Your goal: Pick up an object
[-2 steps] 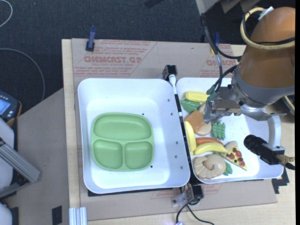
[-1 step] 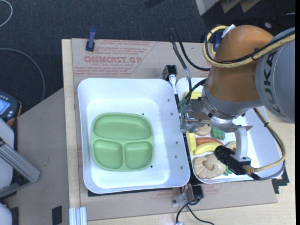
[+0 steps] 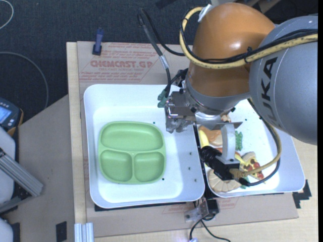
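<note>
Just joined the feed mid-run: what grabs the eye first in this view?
The arm dominates, its orange band and grey body looming over the right bin and hiding much of it. Next comes the green divided plate, lying flat in the left bin. Below the wrist, a jumble of small colourful objects lies in the right bin.

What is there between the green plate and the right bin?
In the camera view, between the green plate and the right bin lies bare white floor of the left bin, then both bins' rims.
</note>
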You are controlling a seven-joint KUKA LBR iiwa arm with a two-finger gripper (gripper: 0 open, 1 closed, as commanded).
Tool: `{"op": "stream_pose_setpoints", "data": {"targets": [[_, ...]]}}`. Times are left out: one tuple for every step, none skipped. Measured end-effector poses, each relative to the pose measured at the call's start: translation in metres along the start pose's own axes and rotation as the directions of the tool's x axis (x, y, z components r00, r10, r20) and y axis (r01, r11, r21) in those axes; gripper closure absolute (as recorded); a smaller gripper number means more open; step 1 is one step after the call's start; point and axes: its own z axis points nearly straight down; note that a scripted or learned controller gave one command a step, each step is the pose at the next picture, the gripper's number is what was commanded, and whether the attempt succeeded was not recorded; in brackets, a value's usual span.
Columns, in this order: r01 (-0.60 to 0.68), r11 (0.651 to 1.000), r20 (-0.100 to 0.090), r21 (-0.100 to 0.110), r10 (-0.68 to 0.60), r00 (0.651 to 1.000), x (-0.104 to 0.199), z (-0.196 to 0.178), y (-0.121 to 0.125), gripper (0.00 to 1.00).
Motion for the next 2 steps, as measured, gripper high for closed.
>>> {"op": "stream_pose_setpoints", "data": {"targets": [[-0.012, 1.0, 0.004, 0.015, 0.012, 1.0, -0.039, 0.115, 0.001, 1.0], [0.004, 1.0, -0.002, 0.001, -0.004, 1.0, 0.078, 0.078, 0.002, 1.0]]}}
